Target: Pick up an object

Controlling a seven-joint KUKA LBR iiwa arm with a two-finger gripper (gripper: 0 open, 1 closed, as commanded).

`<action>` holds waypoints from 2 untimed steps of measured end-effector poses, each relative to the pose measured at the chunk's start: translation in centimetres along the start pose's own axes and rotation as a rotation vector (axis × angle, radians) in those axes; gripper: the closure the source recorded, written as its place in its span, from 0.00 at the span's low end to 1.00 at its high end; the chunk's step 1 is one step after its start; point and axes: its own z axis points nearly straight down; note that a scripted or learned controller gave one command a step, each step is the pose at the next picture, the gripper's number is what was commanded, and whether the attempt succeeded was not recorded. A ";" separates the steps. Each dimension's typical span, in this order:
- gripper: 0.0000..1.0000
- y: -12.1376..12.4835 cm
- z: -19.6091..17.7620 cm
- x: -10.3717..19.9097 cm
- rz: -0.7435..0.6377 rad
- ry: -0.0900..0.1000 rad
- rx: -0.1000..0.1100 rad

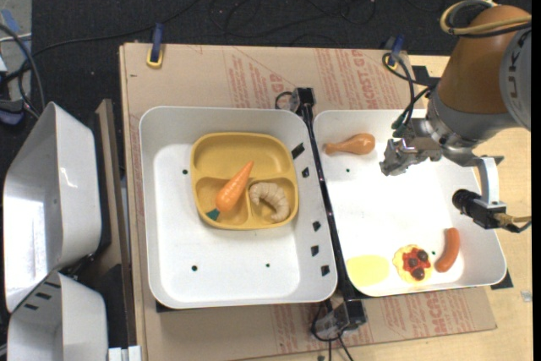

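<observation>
Camera view, top-down at a slant. My end effector sits over the upper part of the right bin, arm coming in from the right w/ orange band above the wrist. Cannot tell whether it's released or clenched; nothing seen grasped.

Right bin contents: chicken drumstick near the top-left corner, just left of my end effector, apart from it. Sausage lower right, tilted. Small pizza piece w/ red and dark toppings just left of the sausage. Yellow flat disc left of that, near the bottom rim.

Left bin contents: yellow divided plate approx. center-top. Carrot lies diagonally across the plate's divider. Shrimp in the lower-right compartment, beside the carrot's thick end.

Both bins rest side by side on the tabletop, cardboard-covered. Blue-yellow clamp at the upper-left edge.
</observation>
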 end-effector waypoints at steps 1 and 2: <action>1.00 0.1 -0.8 0.0 0.000 0.001 0.003; 1.00 -0.5 -0.1 5.4 -0.004 0.002 0.007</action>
